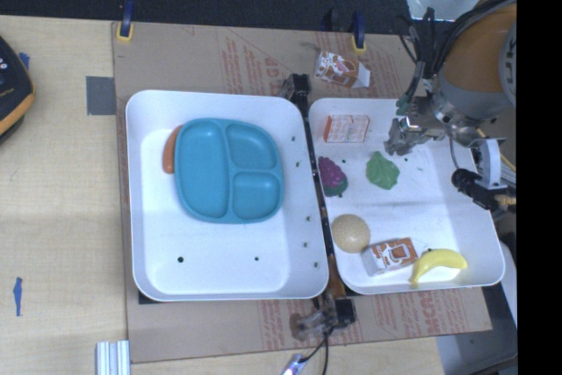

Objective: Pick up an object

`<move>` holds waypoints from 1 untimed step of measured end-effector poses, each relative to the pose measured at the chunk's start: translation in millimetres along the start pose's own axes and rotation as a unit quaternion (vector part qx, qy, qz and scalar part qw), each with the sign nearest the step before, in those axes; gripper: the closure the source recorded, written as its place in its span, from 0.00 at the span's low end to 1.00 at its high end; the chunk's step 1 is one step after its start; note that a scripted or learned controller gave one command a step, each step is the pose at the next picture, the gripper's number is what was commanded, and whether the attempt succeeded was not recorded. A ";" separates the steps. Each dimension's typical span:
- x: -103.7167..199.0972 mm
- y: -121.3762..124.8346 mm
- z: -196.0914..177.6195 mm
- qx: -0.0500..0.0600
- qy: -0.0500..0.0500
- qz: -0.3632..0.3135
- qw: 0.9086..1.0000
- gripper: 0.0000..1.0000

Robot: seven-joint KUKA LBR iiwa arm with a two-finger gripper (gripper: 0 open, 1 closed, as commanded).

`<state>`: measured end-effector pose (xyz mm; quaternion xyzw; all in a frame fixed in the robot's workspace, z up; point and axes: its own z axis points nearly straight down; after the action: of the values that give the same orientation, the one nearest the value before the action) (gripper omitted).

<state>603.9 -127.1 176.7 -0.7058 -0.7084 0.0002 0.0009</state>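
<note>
The right bin (474, 215) holds a green leafy toy (382, 170), a purple grape bunch (332, 176), a small orange-and-white box (347, 129), a beige round item (350, 233), a brown-and-white carton (390, 256) and a yellow banana (439, 265). My gripper (399, 140) hangs over the bin's upper middle, just above and right of the green toy. Nothing shows between its tips.
The left bin (219, 268) carries a blue divided plate (230, 169) with an orange item (168, 152) tucked at its left edge. A small snack packet (341, 69) lies on the cardboard behind the right bin. A black cable loops near the arm at right.
</note>
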 end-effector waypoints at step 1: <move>-0.2 -0.3 0.4 0.001 0.000 0.000 1.000 0.00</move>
<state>603.5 -127.3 176.3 -0.7059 -0.7084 0.0006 0.0012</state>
